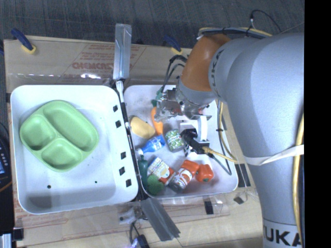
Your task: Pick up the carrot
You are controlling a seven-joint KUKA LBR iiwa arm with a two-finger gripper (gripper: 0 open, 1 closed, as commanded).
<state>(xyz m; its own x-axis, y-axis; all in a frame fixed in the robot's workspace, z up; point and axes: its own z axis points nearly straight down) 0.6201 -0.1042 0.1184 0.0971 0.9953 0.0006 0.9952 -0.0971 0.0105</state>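
Note:
The carrot (156,124) is a small orange piece near the back left of the right bin (227,182), partly covered by the gripper. My gripper (164,107) hangs directly over it at the end of the grey arm, whose orange band (199,66) sits just above. The gripper's body hides the contact point, and the carrot appears to rest on the bin floor.
Around the carrot lie a yellow fruit (140,126), a blue bottle (153,144), a green can (174,140), a red-orange pepper (205,173), a small tin (181,180) and a green item (153,185). A green divided plate (58,134) sits in the left bin (31,200).

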